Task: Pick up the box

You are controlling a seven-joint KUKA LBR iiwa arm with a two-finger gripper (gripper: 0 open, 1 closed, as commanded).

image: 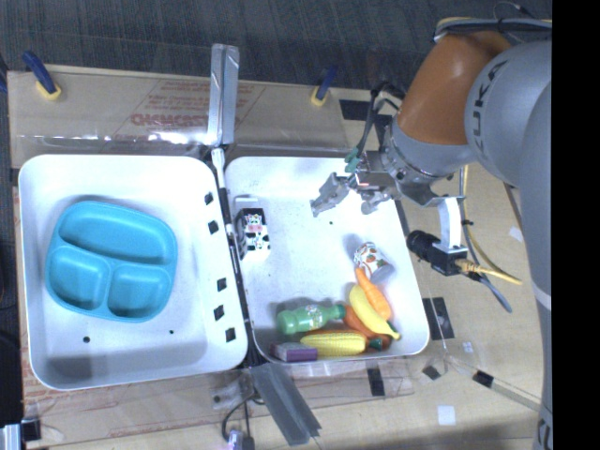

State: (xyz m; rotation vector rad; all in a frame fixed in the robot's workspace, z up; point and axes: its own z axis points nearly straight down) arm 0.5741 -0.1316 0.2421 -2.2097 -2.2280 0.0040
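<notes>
A small black-and-white box stands in the right bin, tight against its left wall. My gripper hangs over the back middle of that bin, to the right of the box and well apart from it. Its two grey fingers are spread open and nothing is between them. The grey arm with its orange band comes in from the upper right.
Along the right bin's front edge lie a green bottle, a corn cob, a banana, a carrot, a purple block and a small patterned item. A blue divided plate lies in the left bin.
</notes>
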